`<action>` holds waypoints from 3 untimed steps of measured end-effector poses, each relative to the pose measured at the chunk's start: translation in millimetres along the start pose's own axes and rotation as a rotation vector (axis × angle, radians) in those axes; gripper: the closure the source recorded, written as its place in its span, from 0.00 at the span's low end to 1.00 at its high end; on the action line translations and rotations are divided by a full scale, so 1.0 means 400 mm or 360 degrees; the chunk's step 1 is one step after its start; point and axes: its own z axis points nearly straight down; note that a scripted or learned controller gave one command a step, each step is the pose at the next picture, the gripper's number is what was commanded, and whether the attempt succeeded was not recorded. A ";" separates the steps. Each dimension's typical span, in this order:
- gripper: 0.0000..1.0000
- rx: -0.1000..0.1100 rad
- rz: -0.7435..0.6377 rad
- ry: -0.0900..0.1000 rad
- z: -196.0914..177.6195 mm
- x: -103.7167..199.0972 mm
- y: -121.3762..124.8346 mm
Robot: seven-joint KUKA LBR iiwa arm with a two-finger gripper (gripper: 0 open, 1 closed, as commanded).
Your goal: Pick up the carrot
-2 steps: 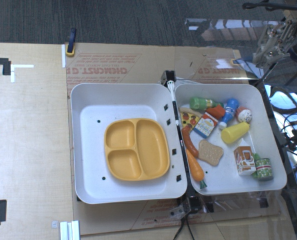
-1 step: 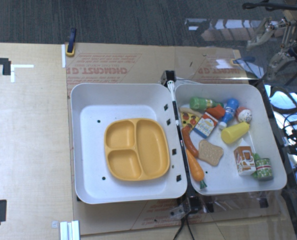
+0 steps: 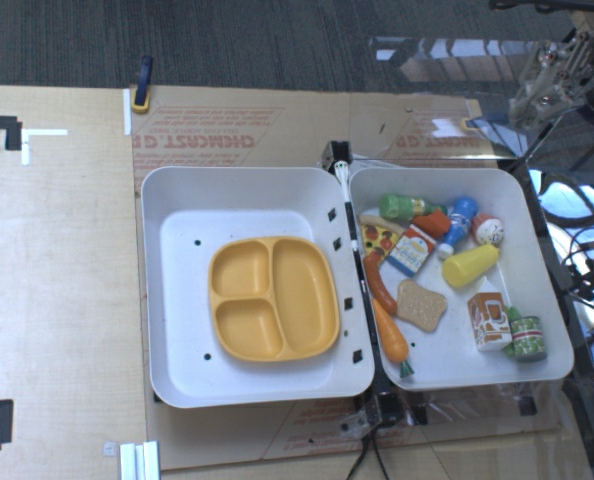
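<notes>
- Carrot (image 3: 390, 334) lies in the right bin (image 3: 537, 278), along that bin's left wall near its front corner, orange body running lengthwise with its green tip (image 3: 405, 369) toward the front edge.
- Just behind it, a hot dog (image 3: 379, 280) lies in line with it along the same wall.
- A slice of bread (image 3: 421, 306) rests just beside the carrot, to its right.
- Farther back in the same bin sit a pizza slice (image 3: 378, 235), a green bottle (image 3: 403, 207), a small blue-and-white carton (image 3: 410, 251), a blue bottle (image 3: 460, 218), a yellow bottle (image 3: 470, 265) and a white ball (image 3: 489, 232).
- Near the bin's front right corner stand an orange-and-white carton (image 3: 489, 321) and a green can (image 3: 526, 336), touching.
- The left bin (image 3: 167, 298) holds a yellow divided plate (image 3: 274, 298) with three compartments.
- As for the jaws, I cannot tell their state.
</notes>
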 end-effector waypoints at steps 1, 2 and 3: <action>0.00 -0.0001 0.0000 0.0001 0.000 0.000 0.000; 1.00 0.0002 0.0001 -0.0009 -0.023 -0.005 -0.002; 0.00 0.0002 0.0001 -0.0008 -0.023 -0.005 -0.002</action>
